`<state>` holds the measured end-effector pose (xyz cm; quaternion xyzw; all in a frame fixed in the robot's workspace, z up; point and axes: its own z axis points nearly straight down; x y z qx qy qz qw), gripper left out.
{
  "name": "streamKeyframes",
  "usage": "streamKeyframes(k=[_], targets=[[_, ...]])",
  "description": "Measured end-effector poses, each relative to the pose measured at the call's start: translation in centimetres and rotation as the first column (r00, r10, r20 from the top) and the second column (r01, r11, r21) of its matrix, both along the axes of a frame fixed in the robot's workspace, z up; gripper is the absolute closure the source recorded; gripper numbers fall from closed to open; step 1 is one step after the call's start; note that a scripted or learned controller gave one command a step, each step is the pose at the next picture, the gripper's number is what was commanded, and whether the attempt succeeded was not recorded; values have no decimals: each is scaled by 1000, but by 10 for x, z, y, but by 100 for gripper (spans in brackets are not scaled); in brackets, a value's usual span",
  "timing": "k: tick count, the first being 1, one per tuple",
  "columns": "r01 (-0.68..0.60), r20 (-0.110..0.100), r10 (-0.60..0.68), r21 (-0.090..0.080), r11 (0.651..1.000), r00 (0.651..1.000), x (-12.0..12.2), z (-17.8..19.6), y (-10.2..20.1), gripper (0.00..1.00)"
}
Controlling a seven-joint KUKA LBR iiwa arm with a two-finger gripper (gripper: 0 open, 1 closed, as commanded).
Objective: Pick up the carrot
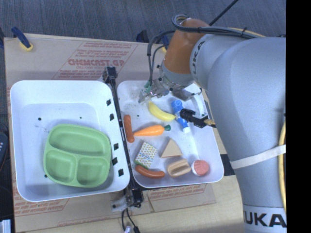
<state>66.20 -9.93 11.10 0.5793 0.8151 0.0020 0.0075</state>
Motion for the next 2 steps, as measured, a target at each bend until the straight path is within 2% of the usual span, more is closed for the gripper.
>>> streamKeyframes(k=[1,2], targets=[[0,-1,0,0,1000,1000,0,0,0,0],[164,-20,-163,5,987,986,-46,-20,-6,0]])
